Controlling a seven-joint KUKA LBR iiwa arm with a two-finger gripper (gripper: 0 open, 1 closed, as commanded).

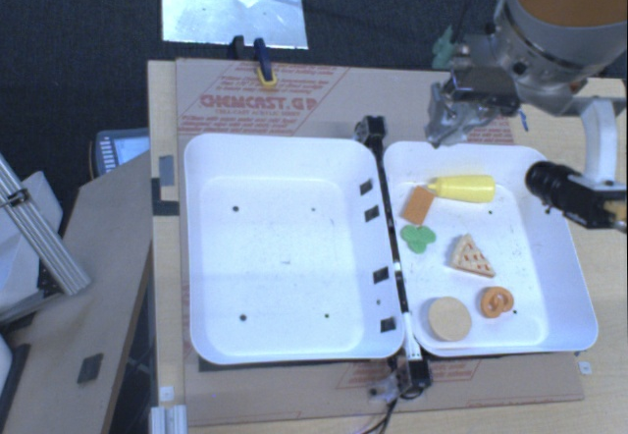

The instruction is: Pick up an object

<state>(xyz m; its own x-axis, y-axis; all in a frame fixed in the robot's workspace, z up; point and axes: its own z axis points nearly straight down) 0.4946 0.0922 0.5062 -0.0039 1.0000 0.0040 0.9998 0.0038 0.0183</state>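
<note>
The left bin (270,245) lies beside the right bin (549,255), which bears an orange block (419,205), a green piece (419,239), a yellow bottle (463,189), a tan disc (449,318), a wedge (472,257) and a pretzel (497,301). The bottle lies flat near the bin's far edge, long axis left-right, narrow end towards the block. The gripper (446,128) hangs above that far edge, nothing seen in it; blur hides how far apart its fingers stand. The arm (564,0) is cut off at the top.
</note>
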